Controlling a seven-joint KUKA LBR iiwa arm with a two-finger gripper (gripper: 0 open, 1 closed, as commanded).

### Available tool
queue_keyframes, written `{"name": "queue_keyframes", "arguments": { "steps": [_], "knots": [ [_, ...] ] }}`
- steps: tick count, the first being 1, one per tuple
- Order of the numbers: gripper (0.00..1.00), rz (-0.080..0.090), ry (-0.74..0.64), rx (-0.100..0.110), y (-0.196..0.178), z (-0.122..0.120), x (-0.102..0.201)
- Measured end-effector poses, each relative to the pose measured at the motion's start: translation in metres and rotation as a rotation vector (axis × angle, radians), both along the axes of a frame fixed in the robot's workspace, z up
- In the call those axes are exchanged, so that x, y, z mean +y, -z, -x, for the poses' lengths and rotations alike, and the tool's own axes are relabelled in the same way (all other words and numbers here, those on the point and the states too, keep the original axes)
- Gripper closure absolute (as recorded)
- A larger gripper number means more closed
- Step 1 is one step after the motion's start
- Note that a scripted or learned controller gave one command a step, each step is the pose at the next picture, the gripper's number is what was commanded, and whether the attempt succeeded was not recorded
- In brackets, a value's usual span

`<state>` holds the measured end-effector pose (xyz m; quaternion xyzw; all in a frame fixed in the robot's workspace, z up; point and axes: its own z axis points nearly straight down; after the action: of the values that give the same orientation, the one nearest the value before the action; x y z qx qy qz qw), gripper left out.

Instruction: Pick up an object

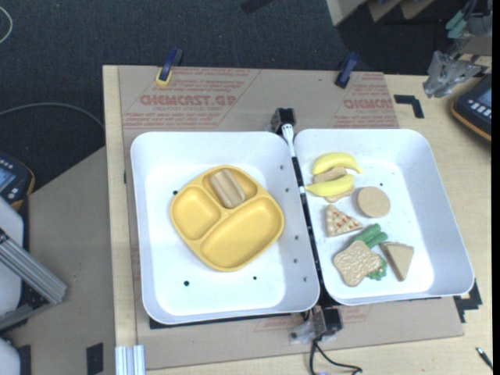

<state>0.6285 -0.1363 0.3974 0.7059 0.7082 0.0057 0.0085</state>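
Pincer (pixel 451 73) sits at the far right, past the corner of the bench (pixel 117 209), well apart from both bins; can't tell its state, too small and cluttered there. Every candidate lies near and left of it. Right bin (pixel 437 209) holds the loose food toys: two bananas (pixel 336 163) at its far-left, a tan round disc (pixel 373 202) just right of them, a pizza slice (pixel 341 222), a green piece (pixel 373 235), a cracker-like slab (pixel 356 262) and a tan wedge (pixel 398 258) at the near side. Left bin (pixel 148 209) carries a yellow divided plate (pixel 226 219) with a sausage (pixel 227 187) in its far compartment. Nearest pick looks like the disc or the bananas; bananas' long axis runs roughly left-right. My read: nothing grabbed yet, and the reach goes down and leftward into the right bin. The near-side pieces are crowded together, so the disc is probably the cleaner target.
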Motion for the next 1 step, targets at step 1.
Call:
{"name": "queue_keyframes", "arguments": {
  "steps": [1],
  "knots": [
    [1.00, 0.000, -0.002, -0.002, -0.1479, -0.0189, 0.0330]
  ]
}}
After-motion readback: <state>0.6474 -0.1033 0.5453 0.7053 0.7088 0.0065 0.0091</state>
